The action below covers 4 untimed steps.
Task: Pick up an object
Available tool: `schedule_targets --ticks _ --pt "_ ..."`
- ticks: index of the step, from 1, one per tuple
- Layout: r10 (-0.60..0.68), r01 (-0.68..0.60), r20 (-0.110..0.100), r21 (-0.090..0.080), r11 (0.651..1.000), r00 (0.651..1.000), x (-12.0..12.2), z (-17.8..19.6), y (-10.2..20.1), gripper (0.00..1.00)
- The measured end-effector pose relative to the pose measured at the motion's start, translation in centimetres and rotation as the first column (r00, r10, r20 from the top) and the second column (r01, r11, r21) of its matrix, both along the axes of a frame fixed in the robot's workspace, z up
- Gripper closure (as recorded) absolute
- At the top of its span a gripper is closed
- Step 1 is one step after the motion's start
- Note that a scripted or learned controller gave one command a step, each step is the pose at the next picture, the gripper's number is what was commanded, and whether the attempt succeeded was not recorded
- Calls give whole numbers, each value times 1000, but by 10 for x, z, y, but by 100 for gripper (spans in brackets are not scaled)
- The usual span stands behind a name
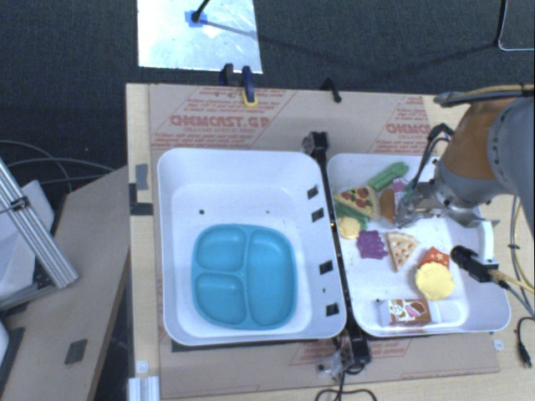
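The right bin (493, 312) holds several toy foods: a green pickle (387, 175), a pizza slice (357, 198), a brown sausage-like piece (387, 205), a purple grape cluster (371, 244), a second pizza wedge (402, 249), a yellow round piece with red (435, 278) and a small printed carton (407, 312). My gripper (407, 210) hangs low over the bin's back middle, right beside the brown piece. Its fingertips are too small and dark to read. Nothing is clearly held.
The left bin (251, 170) contains a blue divided tray (246, 275). A black divider with clips (328, 224) runs between the bins. The arm's grey body and orange band (485, 153) cover the right bin's far right corner. Cables (514, 278) trail along the right side.
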<state>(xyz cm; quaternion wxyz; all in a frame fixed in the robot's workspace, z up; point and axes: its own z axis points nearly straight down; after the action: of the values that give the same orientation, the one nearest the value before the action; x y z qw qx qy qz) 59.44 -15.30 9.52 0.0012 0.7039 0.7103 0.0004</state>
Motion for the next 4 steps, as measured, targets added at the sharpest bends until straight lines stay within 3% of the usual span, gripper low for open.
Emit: schedule_targets --ticks 1,2,3,4 --pt "-14 14 -10 3 1000 1000 -101 -12 -19 100" --pt "-1 1 16 -1 1000 1000 -105 168 20 100" --pt "-8 8 2 0 1000 1000 -107 2 31 100" --pt "-11 11 8 -4 1000 1000 -106 93 -13 100"
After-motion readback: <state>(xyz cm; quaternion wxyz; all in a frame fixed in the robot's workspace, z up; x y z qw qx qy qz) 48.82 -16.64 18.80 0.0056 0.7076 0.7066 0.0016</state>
